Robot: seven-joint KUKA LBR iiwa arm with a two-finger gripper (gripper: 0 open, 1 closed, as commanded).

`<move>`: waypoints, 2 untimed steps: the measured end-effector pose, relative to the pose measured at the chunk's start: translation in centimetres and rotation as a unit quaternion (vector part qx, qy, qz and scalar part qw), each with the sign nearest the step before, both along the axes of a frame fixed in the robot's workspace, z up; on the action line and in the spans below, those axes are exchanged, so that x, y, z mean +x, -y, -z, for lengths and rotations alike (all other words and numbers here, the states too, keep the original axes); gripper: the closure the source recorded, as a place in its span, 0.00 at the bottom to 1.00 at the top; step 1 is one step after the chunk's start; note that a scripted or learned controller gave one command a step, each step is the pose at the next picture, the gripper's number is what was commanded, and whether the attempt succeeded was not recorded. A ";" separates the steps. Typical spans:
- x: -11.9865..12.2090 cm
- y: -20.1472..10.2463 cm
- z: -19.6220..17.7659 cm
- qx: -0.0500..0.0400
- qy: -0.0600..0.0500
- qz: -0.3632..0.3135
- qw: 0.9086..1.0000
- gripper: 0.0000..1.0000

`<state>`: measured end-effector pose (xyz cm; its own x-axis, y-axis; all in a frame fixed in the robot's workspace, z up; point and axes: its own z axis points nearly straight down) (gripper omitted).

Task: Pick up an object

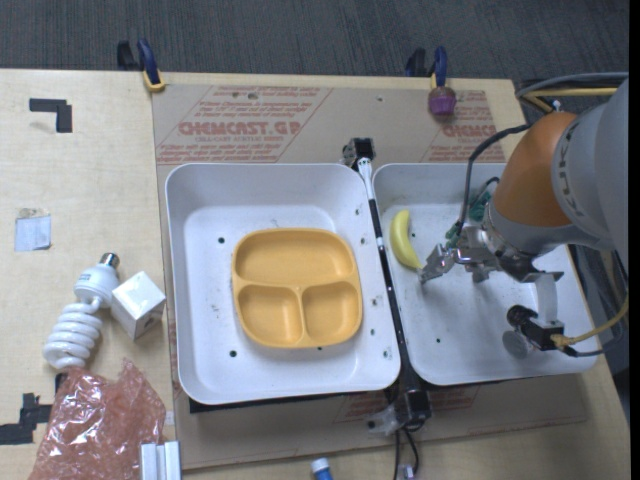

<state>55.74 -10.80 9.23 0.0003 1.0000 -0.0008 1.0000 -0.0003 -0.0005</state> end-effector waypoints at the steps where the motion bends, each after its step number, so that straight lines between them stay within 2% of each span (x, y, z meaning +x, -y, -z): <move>1: -8.0 -0.5 0.0 0.000 0.000 0.001 1.000 0.00; 2: -7.9 -0.5 -1.0 0.000 0.002 0.002 1.000 1.00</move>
